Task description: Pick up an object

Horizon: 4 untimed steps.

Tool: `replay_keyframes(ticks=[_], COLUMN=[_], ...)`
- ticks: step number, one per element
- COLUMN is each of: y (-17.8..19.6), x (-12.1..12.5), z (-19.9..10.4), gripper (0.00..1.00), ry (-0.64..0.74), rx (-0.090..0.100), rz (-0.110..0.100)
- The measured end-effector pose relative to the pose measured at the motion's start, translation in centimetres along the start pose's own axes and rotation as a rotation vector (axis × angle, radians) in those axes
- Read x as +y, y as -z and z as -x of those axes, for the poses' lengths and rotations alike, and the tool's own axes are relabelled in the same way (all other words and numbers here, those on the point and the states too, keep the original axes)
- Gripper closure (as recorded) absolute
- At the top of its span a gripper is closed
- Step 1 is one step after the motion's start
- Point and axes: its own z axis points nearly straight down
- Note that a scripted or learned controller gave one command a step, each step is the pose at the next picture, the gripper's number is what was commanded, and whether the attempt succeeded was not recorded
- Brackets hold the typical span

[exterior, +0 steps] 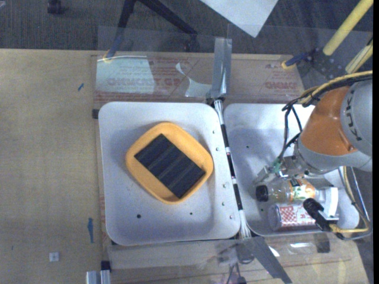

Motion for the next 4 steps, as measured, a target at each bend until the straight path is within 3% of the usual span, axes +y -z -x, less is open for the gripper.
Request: replay_keyframes(ticks=[1, 2, 3, 4], y=[1.0, 0.7, 1.1, 2.3], x=[-2.3, -1.8, -2.3, -1.8], z=[-1.5, -1.3, -1.1, -1.0], gripper=[0.0, 0.0, 0.0, 1.0], ry=[0.179, 0.188, 0.058, 0.057], rx=[-0.026, -0.019, -0.024, -0.03], rz=[0.051, 0.04, 0.053, 0.067])
